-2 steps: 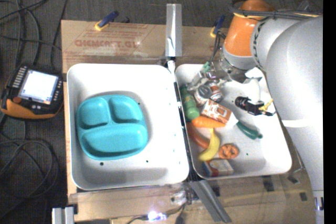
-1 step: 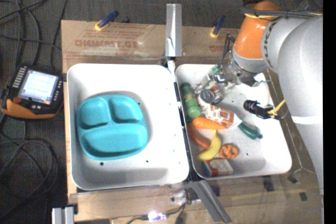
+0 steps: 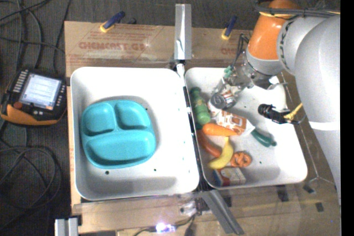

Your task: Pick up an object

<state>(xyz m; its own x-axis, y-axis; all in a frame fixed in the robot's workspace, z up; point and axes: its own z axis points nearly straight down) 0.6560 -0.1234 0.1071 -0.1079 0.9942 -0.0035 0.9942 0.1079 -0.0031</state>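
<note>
The gripper hangs low over the back of the right white plastic bin. Seen from above, its metal head hides the jaws, so their width is unreadable, and nothing shows clamped between them.

Just left of it lies a dark green plastic bottle. Just below it a white-and-orange printed packet is partly covered by an orange toy carrot. Nearer the front a curved yellow toy banana overlaps other small items too jumbled to name. A small teal plastic piece lies apart to the right.

The left white plastic bin holds a turquoise divided plastic tray.
</note>
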